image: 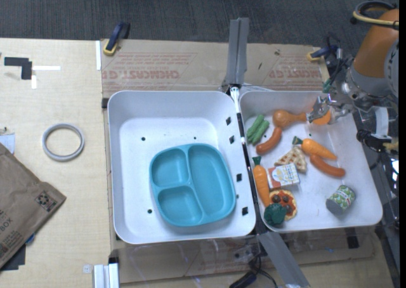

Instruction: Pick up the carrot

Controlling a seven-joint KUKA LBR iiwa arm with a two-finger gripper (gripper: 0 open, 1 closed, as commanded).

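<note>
A roll of tape [63, 141] is seen on the table [51, 96] at far left. Next, the left bin [120, 153] is occupied by a blue divided tray [191, 184]. In the right bin [361, 207], one carrot [261, 184] is laid by the left wall, beside a green bean pod [257, 129] and a sausage [269, 140]; a second carrot [318, 148] is placed further right. At the bin's far right corner, an orange item [321, 117] is held between the fingers of the gripper [325, 110].
</note>
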